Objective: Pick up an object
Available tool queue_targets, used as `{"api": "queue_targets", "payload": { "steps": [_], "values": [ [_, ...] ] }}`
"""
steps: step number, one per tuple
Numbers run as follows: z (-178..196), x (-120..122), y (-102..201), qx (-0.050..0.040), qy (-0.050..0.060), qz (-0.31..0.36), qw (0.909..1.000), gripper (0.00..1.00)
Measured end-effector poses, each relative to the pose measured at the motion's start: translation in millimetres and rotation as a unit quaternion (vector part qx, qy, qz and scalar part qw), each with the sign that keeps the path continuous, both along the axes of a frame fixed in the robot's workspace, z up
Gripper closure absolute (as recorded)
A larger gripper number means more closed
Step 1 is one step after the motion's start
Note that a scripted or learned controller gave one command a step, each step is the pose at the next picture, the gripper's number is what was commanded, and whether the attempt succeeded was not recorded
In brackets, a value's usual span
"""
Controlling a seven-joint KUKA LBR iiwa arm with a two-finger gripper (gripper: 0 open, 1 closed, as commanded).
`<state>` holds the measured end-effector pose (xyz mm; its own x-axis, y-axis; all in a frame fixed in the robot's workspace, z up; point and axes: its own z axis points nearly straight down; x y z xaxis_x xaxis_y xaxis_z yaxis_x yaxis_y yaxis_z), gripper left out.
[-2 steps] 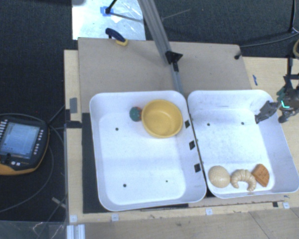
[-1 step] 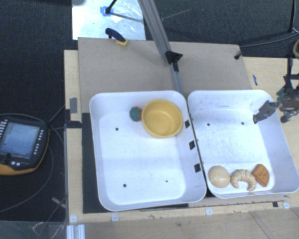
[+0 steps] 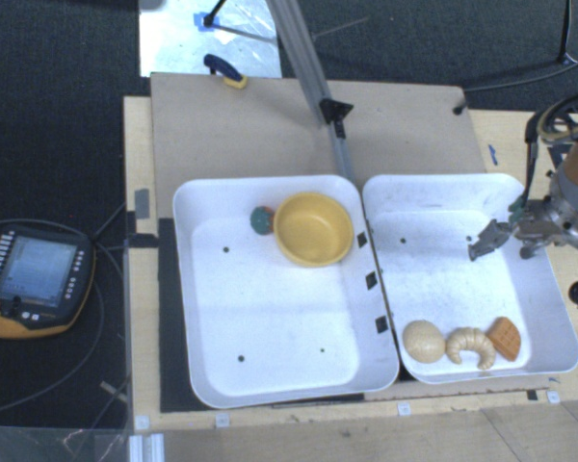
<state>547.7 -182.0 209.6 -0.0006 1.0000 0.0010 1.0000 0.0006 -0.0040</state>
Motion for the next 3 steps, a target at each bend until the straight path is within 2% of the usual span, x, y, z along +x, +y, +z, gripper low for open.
{"api": "queue_targets", "payload": {
  "steps": [2, 3],
  "values": [
    [-113.4, -2.6, 5.1, -0.0001, 0.000, 0.000, 1.0000, 0.00],
    [-100.6, -1.0, 4.6, -0.0008, -0.003, 0.000, 1.0000, 1.00]
  ]
}}
